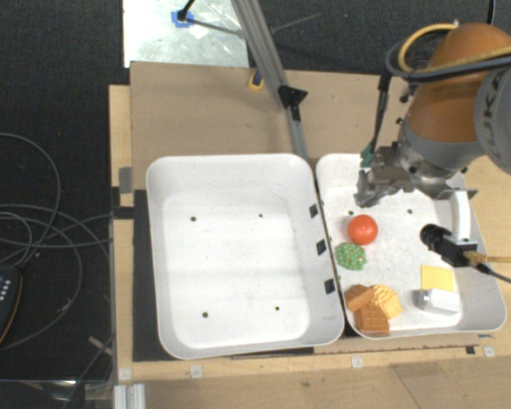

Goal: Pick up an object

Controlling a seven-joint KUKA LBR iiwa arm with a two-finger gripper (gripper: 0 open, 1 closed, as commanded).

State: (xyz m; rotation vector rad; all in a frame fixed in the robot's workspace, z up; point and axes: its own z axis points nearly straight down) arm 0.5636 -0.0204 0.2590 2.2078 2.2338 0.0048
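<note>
The grey arm (460, 83) with its orange band reached in from the right over the right-hand bin (485, 309), one of two shallow white bins set side by side on the brown tabletop (204, 118). The hand (368, 192) hung over the far left part of that bin, pointing down. From this slanted angle it could not be told how far it was open or whether it gripped anything. A red ball (363, 228) lay on the bin floor just nearer the camera than the hand, close to it, though contact could not be judged. A small green bumpy item (351, 256) sat just beside the ball, against the bin's left wall. A cluster of orange and tan pieces (373, 307) lay touching one another in the near left corner. Toward the near right, a flat yellow block (437, 277) rested with a small silvery white item (434, 301) just in front of it. The left-hand bin (238, 262) stood against the right one, the two joined along their shared edge by dark clips (320, 247).
</note>
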